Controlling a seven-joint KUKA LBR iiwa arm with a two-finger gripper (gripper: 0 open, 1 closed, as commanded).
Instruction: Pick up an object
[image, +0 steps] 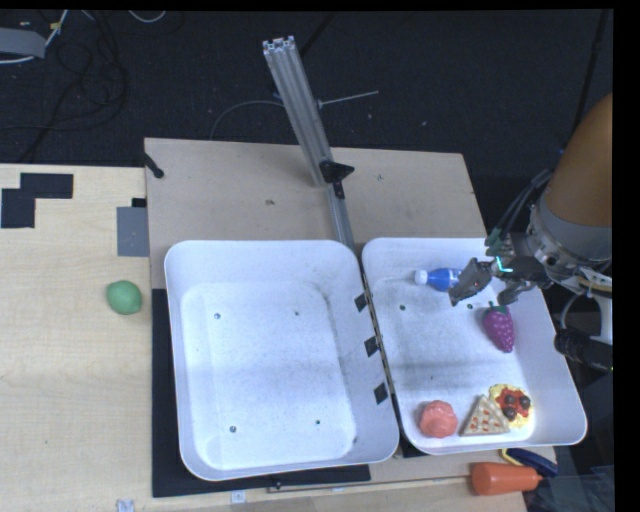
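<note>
end effector (492, 284) over right bin (568, 420) far edge, dark fingers apart, nothing between. blue-white plastic bottle (438, 278) just beside; knobbly purple grapes (499, 328) below. round red ball (436, 419), triangular cake slice (498, 409) near front edge.

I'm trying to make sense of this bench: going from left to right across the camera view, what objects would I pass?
Small green ball on the wooden bench → left white bin → small blue and white bottle → purple grape bunch toy.
</note>
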